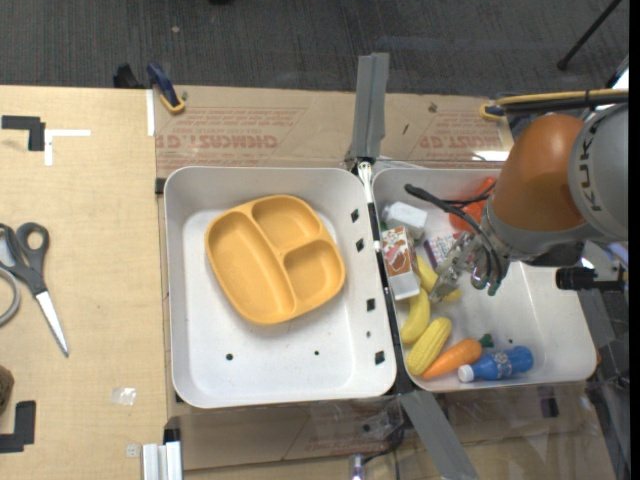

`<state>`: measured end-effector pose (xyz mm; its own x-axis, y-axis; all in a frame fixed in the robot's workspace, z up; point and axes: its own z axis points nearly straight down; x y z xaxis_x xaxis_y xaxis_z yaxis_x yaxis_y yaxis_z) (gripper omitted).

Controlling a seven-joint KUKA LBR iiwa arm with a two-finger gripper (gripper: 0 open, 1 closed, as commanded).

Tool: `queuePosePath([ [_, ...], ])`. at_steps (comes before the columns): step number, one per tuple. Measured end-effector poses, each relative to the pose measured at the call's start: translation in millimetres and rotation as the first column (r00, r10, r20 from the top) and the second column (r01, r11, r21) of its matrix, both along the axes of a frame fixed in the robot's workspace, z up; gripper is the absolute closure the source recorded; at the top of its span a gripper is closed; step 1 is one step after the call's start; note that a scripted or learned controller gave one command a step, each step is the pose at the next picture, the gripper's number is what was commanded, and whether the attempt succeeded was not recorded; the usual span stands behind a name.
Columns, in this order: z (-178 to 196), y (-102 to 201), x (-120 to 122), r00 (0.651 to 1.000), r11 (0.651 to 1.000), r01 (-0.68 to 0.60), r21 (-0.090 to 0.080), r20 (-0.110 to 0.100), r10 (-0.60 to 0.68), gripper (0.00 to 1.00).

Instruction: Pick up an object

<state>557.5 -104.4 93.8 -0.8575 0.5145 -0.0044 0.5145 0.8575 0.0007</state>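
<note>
My gripper [467, 268] hangs low in the right bin [545, 313], under the orange wrist band, above the pile of toy food. Directly below and left of it lie a yellow banana [416, 314] and a corn cob [430, 338]. A small yellow piece [428, 274] sits right against the gripper's left side. An orange carrot [452, 358] and a blue bottle [500, 365] lie along the bin's front wall. A brown-and-white box [398, 259] leans on the bin's left wall, with a white packet [405, 213] behind it. The wrist hides whatever is under it.
The left bin [200, 358] holds a yellow divided plate [275, 258]. Scissors [38, 278] lie on the wooden bench at the far left. A red-orange item [482, 190] peeks out behind the arm. The right bin's floor near its right wall is bare.
</note>
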Motion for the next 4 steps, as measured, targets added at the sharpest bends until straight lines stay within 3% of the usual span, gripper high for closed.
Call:
queuePosePath([
  [1, 104.3, 63.4, 22.5, 0.975, 0.975, 0.220, -0.019, 0.018, -0.219, 1.00],
  [2, 161.4, 95.6, 50.4, 0.928, 0.928, 0.373, -0.001, -0.003, -0.373, 1.00],
  [3, 173.4, 152.6, 65.2, 0.907, 0.908, 0.420, -0.001, -0.003, -0.420, 1.00],
  [4, 149.7, 144.9, 90.6, 0.950, 0.950, 0.313, 0.000, -0.002, -0.313, 1.00],
])
